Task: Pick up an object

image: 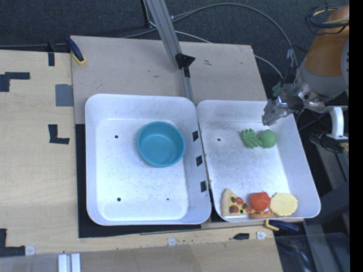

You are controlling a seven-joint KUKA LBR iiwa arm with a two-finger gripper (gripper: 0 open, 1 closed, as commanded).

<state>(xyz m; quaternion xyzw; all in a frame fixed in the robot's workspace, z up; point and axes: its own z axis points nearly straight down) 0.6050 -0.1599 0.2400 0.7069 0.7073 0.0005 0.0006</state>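
On the tabletop (34, 123), the right bin (300, 169) holds the green toy (258, 138) just below the end effector (271, 116), whose finger state cannot be told, so a descent may land off-centre and nudge it aside.

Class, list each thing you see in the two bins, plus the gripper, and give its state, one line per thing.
Blue bowl: upright, mouth up, in the left bin.
Green toy pieces: lying in the right bin, near its far side.
Pizza slice: flat at the near edge.
Red tomato: beside the pizza slice.
Yellow round piece: lying in the near right corner.
Gripper: above the green toy pieces, holding nothing visible.
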